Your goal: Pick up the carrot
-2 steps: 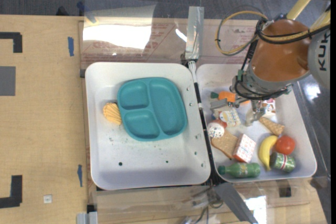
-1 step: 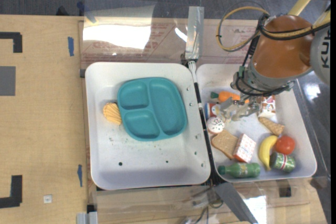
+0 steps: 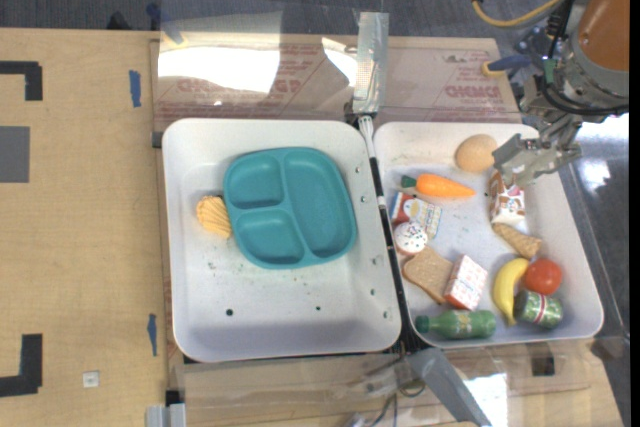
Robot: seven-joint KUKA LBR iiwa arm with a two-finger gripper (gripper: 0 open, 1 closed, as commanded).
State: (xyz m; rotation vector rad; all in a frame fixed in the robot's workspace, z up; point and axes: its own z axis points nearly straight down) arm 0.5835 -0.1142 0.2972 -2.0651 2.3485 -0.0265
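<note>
While the carrot (image 3: 443, 185) lies flat in the upper left part of the right bin (image 3: 583, 245), leafy end toward the divider, the hand (image 3: 528, 155) hangs over that bin's upper right area with its fingers spread and nothing between them. It sits just beside a small carton (image 3: 508, 205) and near a tan egg-shaped piece (image 3: 476, 153), a short way off the carrot! Over in the left bin (image 3: 190, 305), a teal divided plate (image 3: 290, 206) rests with a yellow shell-like toy (image 3: 213, 214) touching its left edge.
</note>
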